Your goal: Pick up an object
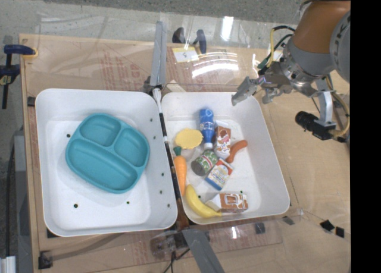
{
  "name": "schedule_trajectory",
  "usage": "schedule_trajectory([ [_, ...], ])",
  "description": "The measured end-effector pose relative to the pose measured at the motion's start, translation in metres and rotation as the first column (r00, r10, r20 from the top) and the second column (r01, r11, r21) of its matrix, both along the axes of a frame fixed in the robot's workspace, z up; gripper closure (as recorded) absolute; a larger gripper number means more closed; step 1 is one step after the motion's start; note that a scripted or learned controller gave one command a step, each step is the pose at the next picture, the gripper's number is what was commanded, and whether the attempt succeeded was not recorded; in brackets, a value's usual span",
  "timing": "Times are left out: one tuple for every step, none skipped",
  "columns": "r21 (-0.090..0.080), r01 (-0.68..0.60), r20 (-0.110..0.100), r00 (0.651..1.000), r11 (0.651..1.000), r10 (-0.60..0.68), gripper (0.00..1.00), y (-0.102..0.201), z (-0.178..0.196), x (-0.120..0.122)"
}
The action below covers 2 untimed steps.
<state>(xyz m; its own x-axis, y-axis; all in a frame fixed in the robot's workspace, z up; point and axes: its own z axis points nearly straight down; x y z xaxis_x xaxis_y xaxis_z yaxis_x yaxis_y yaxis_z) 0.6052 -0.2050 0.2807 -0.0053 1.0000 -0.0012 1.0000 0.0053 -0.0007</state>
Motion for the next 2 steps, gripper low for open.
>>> schedule_trajectory([
  [0.000, -0.188, -0.001, 0.982, 0.982, 0.188, 0.00, -0.028, -0.092, 0.000],
  [-0.001, -0.293, 0.001, 0.956, 0.956, 0.293, 0.00, 0.008, -0.193, -0.011],
])
